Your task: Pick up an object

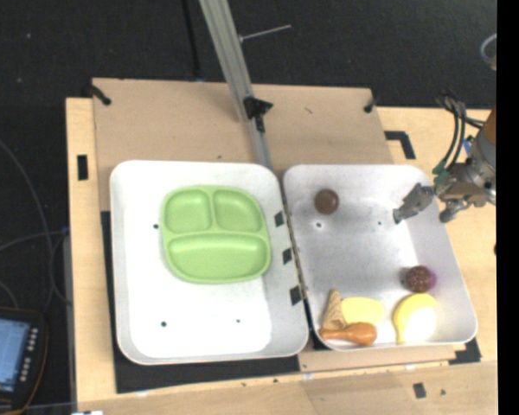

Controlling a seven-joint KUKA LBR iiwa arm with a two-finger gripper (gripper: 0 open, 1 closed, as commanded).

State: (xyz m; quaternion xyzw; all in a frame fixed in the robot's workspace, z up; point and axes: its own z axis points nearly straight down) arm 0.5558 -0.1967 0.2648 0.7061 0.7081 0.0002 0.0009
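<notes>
White right-hand bin (355, 188) holds the candidates: a brown ball (326, 201) at its upper left, a dark red ball (418, 277) at lower right, and along the bottom edge a yellow piece (362, 309), an orange carrot-like item (353, 333) and a pale yellow lemon-like object (415, 316). Gripper (429, 204) sits at the bin's upper right rim, fingers spread apart and grasping nothing (well apart from every object). Left bin (138, 318) on the worktop (173, 128) carries a green divided plate (215, 234).

A brown ball (326, 201) lies apart; a dark red ball (418, 277), yellow lemon (415, 317), cheese wedge (362, 309) and drumstick (350, 333) (orange-brown) cluster together.
</notes>
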